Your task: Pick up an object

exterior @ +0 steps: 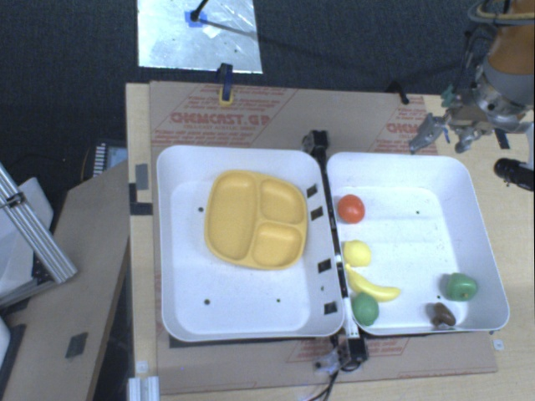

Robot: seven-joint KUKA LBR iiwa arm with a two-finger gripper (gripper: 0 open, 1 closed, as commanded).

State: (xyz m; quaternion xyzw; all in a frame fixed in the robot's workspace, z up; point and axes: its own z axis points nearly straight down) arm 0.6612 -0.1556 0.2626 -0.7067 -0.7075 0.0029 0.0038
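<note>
Claw: at the upper right, above the worktop just beyond the far rim of the right bin. Two grey fingers splayed wide apart, nothing between them, touching nothing. Orange band and grey wrist of the arm above it.

Right bin: shallow, white, holding six small items.
- Orange-red round fruit, near the left wall, towards the far end.
- Yellow round fruit, just below it along the same wall.
- Banana, touching or just beside the yellow fruit, lying at a slant.
- Small green fruit, near corner on the left, just beside the banana's end.
- Green apple, near the right wall, towards the near end.
- Brown lump, just beside the apple, against the near rim; kind cannot be told.
All lie well apart from the claw.

Left bin: shallow, white, holding one yellow divided tray with three compartments, lying near the middle.

Divider: dark clips along the seam where the two bins meet.

Worktop: pale board covered in brown paper, printed in red "CHEMCAST"; further letters too blurred to read, and similar print at the right corner is partly hidden. A yellow and blue clamp at the far edge.

Surroundings: dark blue-grey floor; a shiny silver sheet beyond the worktop with a bit of blue tape on it; aluminium framing at the left.
</note>
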